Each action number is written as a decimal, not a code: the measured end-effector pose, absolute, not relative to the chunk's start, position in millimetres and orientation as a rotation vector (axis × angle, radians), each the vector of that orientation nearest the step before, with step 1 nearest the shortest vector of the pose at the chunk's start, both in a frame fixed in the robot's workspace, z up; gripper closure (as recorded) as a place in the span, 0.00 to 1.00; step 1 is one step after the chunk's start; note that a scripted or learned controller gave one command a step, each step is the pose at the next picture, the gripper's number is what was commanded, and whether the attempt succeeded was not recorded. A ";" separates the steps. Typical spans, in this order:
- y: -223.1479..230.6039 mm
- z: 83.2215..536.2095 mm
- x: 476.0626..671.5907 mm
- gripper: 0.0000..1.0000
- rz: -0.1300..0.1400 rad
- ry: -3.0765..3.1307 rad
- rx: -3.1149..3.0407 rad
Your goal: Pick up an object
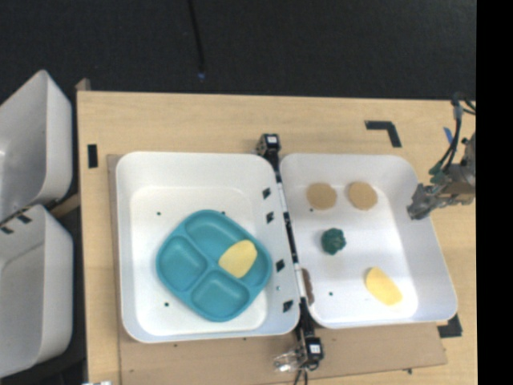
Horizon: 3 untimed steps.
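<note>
The tool (423, 201) sits at the right rim of the right bin (429, 255), low at the wall, and whether it is open or closed cannot be told from here, it is too small and murky at the frame's edge. Nothing shows in its grip, so the pick looks not yet made.

Plenty to choose from in that right bin: two tan discs side by side near the back, one (321, 196) to the left and one (361, 195) closer to the tool; a dark green lump (333, 241) in the middle; and a yellow piece (383, 286) toward the front. All four lie apart from one another and clear of the walls.

Over in the left bin (136, 239) rests a blue tray (196, 255) with compartments, and a second yellow piece (238, 258) lies in its right-hand compartment.

Judging by position, the nearest candidate is the right-hand tan disc. What is left is essentially everything: move over a target, descend, close, lift off the desk (200, 123).
</note>
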State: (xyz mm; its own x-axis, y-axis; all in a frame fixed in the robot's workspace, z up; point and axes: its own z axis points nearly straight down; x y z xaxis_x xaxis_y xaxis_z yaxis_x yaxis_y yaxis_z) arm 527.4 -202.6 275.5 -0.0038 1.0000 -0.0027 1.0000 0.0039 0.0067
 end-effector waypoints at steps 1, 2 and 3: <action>-147.8 274.5 537.3 1.00 0.001 2.227 2.214; -98.8 272.3 565.8 1.00 0.003 2.228 2.212; -48.4 276.1 579.1 1.00 0.005 2.228 2.212</action>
State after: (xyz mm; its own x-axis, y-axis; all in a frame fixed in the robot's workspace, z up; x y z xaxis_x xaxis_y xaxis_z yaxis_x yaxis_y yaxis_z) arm 579.1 -48.4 276.1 -0.0071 1.0000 0.0005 1.0000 0.0071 0.0035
